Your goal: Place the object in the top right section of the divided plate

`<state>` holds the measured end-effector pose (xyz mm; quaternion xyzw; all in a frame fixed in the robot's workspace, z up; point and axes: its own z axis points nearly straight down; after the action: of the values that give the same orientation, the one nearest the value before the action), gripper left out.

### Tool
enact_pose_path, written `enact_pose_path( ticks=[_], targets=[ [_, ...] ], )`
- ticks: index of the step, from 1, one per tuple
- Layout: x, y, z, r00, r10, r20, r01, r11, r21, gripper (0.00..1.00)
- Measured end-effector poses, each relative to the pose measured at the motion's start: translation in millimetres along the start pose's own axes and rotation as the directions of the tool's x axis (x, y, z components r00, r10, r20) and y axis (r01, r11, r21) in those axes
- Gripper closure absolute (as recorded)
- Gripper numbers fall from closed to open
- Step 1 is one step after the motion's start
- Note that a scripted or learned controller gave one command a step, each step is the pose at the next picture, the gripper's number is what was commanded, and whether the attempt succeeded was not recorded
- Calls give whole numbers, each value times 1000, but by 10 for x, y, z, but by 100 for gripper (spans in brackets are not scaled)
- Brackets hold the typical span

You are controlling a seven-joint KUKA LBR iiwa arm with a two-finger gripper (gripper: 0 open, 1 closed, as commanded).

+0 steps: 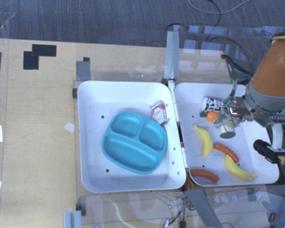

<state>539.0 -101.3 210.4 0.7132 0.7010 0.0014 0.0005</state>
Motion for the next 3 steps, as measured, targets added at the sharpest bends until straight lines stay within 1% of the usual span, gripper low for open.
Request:
enact_pose_path(
  ticks=[1, 2, 3],
  targets=[
    [-823, -509, 66, 999, 49, 2, -49, 999, 2, 100],
    [-823, -509, 66, 999, 50, 2, -50, 999, 2, 0],
    [-815, -495, -38, 999, 45, 2, -45, 999, -1, 100]
  ],
)
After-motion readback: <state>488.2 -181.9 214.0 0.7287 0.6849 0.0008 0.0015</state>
